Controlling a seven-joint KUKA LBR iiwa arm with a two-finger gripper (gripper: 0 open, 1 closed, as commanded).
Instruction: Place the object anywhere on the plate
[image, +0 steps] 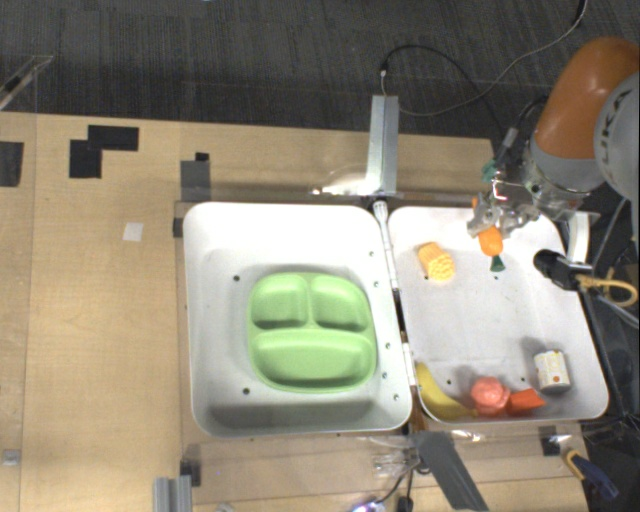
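A green divided plate (310, 330) lies in the middle of the left bin (215, 260). My gripper (492, 226) hangs over the far part of the right bin (580, 330), shut on a small orange carrot-like toy (490, 241) whose dark tip points down toward the bin floor. The toy sits between the fingers (479, 216) and looks lifted off the floor. Gripper and toy are well to the right of the plate, across the wall between the bins.
In the right bin lie a yellow corn-like piece (436, 261) near the divider, and along the front edge a banana (440, 396), a pink round toy (487, 393), an orange piece (526, 401) and a small white box (551, 369). A metal post (384, 140) stands behind the bins.
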